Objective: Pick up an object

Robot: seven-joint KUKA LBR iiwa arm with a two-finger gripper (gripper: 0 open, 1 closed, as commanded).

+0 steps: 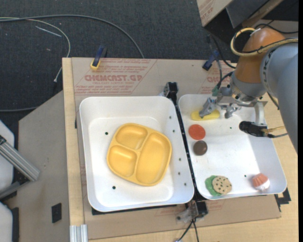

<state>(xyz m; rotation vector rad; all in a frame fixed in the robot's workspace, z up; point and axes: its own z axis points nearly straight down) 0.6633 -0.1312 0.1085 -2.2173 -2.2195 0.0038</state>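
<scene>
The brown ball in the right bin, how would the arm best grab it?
Probably from straight above, end effector fingers closing across the brown ball's widest middle. It is round and could roll, and the orange disc sits close behind it, so pinch from its left and right sides.

Around my counter the floor [142, 23] is covered with a dark, speckled carpet, and a thin pale cable [118, 29] lies on it in loose curves. The counter [137, 75] itself is a sheet of brown cardboard with red printed letters, held at its far edge by blue clamps [98, 56]. A cardboard box [213, 9] stands at the top, and a grey metal rail [16, 158] lies at the left; the light is even.
</scene>
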